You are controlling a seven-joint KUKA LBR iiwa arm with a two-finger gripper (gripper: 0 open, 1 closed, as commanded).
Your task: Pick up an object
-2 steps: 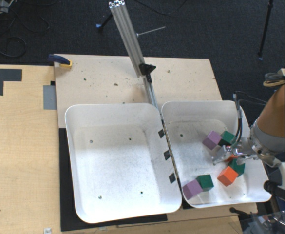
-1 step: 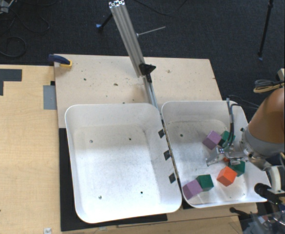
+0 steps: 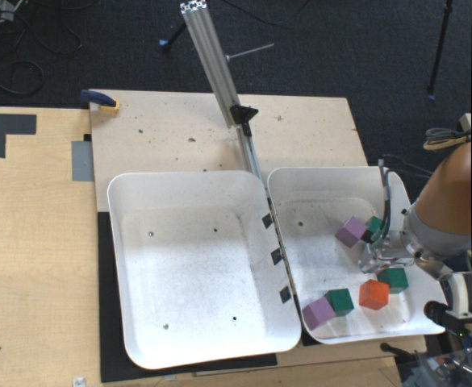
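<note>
The grey metal two-finger gripper, grip state impossible to tell, hangs in the right white bin with the orange cube just beside it at six o'clock.

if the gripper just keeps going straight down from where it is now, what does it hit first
Probably the orange block, just below the gripper in the right bin. Depth is unclear, so it might land on the bin floor beside it.
</note>
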